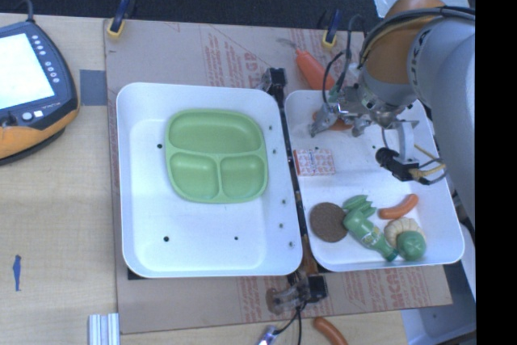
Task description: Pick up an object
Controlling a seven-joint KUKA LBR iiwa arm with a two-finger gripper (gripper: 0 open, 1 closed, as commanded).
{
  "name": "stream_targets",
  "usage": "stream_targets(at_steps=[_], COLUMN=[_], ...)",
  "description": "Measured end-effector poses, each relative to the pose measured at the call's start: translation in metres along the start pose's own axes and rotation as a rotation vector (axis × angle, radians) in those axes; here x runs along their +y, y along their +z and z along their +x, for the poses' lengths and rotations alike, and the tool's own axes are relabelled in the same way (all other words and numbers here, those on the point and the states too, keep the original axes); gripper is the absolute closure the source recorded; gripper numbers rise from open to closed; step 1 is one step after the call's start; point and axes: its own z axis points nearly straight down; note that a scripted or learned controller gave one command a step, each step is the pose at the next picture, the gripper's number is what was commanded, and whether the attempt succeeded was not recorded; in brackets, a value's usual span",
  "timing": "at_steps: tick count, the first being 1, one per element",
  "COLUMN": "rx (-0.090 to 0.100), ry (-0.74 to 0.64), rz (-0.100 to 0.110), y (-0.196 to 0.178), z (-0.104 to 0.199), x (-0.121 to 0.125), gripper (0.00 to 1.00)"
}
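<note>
Nearest the lens, toys (380,224) heaped at 5 o'clock in right bin (452,250), well apart from gripper (333,119) at 12 o'clock; jaws spread, pinching nothing. Risk: closing on bare floor, missing toys.

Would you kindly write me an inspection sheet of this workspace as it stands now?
Surface: bench with cardboard sheet under two white bins.
Job's things: right bin holds brown disc, green bottle, orange sausage, red-printed card.
Clutter: left bin holds green divided plate; carrot outside the bins.
Grippers: gripper low over the right bin's far end.
Cables: black cables along the arm.
Surroundings: teach pendant at left.
</note>
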Motion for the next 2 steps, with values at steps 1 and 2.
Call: stream_targets(at_steps=[1,2], rx=[-0.001,-0.001], ry=[0.002,0.0], rz=[-0.003,0.0], y=[-0.01,0.003], z=[-0.006,0.001], x=[0.0,0.0], gripper=[0.0,0.0])
